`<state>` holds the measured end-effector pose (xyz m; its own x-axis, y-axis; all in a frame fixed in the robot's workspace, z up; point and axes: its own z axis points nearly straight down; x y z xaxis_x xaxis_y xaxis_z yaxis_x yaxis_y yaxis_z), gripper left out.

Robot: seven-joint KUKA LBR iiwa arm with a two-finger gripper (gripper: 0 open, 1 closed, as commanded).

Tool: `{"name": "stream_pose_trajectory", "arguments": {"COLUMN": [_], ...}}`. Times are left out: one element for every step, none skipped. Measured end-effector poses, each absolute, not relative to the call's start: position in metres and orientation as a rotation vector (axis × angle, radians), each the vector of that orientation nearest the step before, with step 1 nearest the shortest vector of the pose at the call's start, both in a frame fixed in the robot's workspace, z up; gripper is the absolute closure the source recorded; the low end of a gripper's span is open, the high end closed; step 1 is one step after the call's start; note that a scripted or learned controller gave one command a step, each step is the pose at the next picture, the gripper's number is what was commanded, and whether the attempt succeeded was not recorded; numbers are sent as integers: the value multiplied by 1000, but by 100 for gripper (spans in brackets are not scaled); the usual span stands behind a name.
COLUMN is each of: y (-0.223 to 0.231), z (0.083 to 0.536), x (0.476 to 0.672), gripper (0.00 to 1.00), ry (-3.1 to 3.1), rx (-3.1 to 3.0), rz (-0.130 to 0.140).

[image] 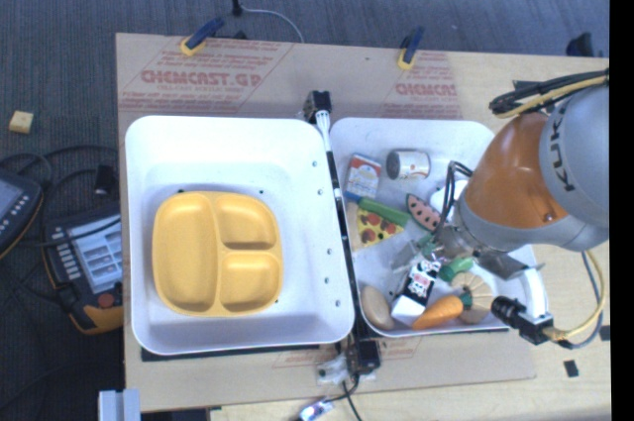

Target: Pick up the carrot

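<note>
Orange and tapered, the carrot (440, 311) lies at the right bin's (466, 128) near edge, just beside a milk carton (414, 291). The gripper (436, 256) hovers just above; whether its fingers are spread, I cannot tell.

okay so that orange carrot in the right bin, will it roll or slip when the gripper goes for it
The carrot looks tapered and rounded, so it may roll or pivot if nudged. Its smooth toy-like surface could slip. Items crowded against it probably limit rolling.

Yellow divided tray (216, 250) sitting in my left white bin (238, 136), silver can (408, 163) and pizza slice (375, 229) lying in my right bin (416, 128), clamps (201, 36) gripping my bench (297, 77)
</note>
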<state>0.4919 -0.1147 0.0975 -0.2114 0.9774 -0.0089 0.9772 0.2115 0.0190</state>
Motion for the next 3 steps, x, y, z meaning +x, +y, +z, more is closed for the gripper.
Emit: {"name": "stream_pose_trajectory", "arguments": {"y": [-164, -128, -182], "z": [92, 90, 215], "x": [495, 492, 524], "gripper": [100, 100, 100], "ry": [2788, 3102, 3140], "rx": [1384, 292, 47], "rz": [20, -10, 2]}}
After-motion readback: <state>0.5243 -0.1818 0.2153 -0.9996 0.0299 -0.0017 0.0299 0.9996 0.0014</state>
